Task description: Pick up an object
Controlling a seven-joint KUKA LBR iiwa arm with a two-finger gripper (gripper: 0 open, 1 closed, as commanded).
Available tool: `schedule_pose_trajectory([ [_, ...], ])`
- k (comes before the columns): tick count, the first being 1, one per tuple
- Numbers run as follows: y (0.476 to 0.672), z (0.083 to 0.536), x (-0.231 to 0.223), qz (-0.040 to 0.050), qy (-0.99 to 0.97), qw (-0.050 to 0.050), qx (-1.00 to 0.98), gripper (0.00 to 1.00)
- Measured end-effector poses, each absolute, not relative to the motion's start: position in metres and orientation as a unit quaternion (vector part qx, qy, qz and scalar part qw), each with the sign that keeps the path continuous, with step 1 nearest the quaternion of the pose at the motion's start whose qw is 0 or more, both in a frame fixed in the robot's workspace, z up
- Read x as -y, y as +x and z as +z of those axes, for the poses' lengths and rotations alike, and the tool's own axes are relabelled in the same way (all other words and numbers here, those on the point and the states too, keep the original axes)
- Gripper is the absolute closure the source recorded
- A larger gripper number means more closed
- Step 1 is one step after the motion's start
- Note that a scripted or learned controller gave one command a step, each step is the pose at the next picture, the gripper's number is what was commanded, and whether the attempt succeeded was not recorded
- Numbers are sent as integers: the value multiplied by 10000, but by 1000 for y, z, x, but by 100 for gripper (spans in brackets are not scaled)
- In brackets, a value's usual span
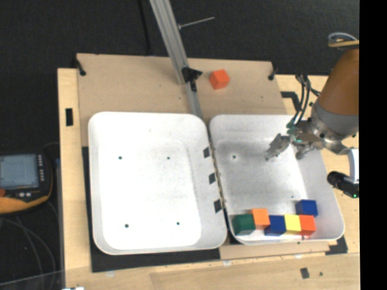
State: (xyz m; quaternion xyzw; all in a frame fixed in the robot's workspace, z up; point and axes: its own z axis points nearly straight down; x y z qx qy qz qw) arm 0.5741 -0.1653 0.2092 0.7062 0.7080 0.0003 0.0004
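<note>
Pincer (pixel 286 147) over the right bin (pixel 254 180), fingers spread apart, gripping nothing.
We see the blocks well apart from it, lined along the bin's near wall: green (pixel 243 223), orange (pixel 260 217), blue (pixel 276 224), yellow (pixel 293 223), another orange (pixel 307 223), another blue (pixel 307 208) behind. A lone orange block (pixel 219 79) sits on the tabletop (pixel 242 95) beyond the bins, beside a slanted metal rail (pixel 172 35).

A thick grey robot arm (pixel 336 116) with a wide orange band, dark cables along its side, ending in a small grey metal tool (pixel 289 145).
</note>
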Motion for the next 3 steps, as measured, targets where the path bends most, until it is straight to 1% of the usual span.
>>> schedule_pose_trajectory([
  [1,575,220,167,11,7066,18,-7076,100],
  [2,585,188,209,-13,7082,14,-7060,100],
  [3,585,190,207,-5,7071,21,-7071,0],
])
